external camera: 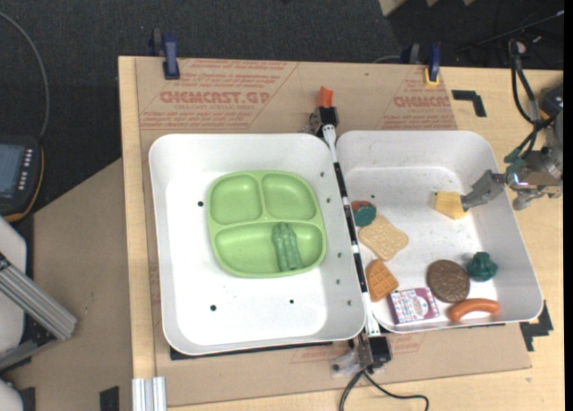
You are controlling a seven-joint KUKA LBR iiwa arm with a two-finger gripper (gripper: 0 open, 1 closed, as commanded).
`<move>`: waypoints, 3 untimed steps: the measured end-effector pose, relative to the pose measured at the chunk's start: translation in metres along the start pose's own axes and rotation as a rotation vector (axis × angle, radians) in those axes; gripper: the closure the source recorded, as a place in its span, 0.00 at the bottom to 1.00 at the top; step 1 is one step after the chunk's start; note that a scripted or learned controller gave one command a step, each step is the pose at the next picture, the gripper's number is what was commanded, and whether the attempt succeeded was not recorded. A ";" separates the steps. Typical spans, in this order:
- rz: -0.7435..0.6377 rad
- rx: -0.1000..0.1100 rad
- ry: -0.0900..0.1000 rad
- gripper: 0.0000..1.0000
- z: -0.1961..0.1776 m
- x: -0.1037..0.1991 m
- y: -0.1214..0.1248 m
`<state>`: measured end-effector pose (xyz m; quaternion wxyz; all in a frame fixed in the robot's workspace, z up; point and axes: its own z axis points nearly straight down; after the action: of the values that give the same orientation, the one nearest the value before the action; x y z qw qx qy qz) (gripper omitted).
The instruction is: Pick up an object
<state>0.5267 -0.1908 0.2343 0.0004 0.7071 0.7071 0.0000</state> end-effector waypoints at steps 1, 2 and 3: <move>0.001 0.013 0.008 0.00 0.148 -0.027 -0.011; -0.007 -0.020 -0.006 0.00 -0.033 0.002 0.052; -0.002 0.010 0.004 0.00 0.117 -0.005 0.087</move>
<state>0.6133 -0.1958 0.1178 -0.0045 0.7065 0.7077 -0.0023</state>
